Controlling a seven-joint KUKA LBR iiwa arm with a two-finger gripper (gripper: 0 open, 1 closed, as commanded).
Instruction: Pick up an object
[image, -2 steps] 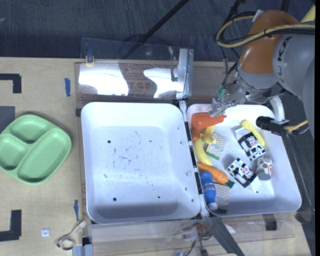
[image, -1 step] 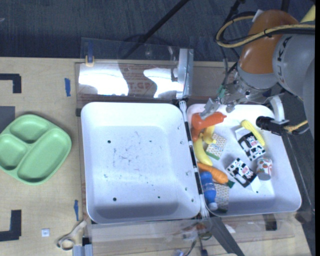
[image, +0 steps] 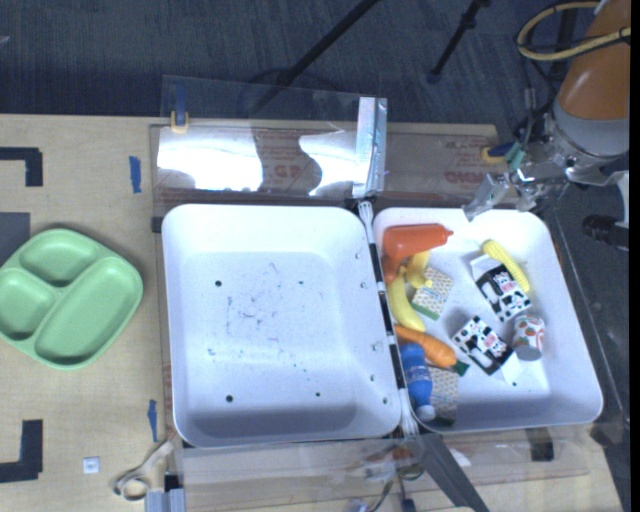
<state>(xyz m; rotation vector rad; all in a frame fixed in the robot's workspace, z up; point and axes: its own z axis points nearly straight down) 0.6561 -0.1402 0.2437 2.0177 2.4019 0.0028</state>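
**Arm waiting at the back of a crowded bin**

The left bin (image: 265, 320) is sitting wide across the middle of the frame, and the right bin (image: 565, 330) is crowding every candidate object together. The arm (image: 597, 90) is reaching in at the upper right, its gripper (image: 497, 193) hanging just over the right bin's back rim; whether it is open or clenched cannot be told from here, and nothing is showing in its grasp. Down in the bin, an orange bottle (image: 415, 239) is lying near the back, a banana (image: 404, 303) is touching it, a carrot (image: 432, 348) is lying below, and a black-and-white carton (image: 481, 342) is resting mid-bin. The risk looks plain: with items packed and overlapping along the divider, a descent could be landing on two at once, or skidding off a rounded one.
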